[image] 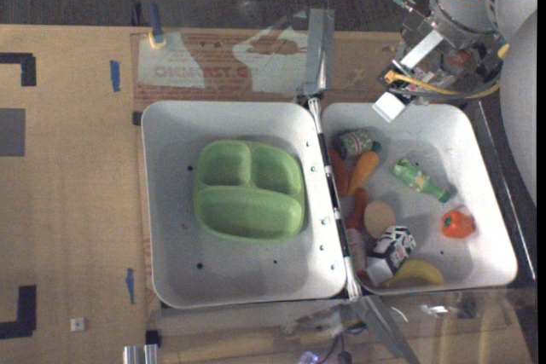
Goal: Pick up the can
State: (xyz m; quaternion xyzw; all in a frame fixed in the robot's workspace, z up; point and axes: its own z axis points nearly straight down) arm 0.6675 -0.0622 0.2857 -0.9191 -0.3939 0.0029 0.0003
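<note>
Can lying at right bin's upper left beside carrot, pincer above bin's far rim, grip state cannot be told, green tray in left bin.

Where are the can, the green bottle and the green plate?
can (357, 141), camera view, its side.
bottle (419, 180), camera view, mid-body.
plate (250, 218), camera view, its large compartment.

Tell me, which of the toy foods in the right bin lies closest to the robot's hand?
The small green-and-red can, lying on its side at the bin's upper left corner, sits closest to the hand. The orange carrot and green bottle lie farther down.
</note>
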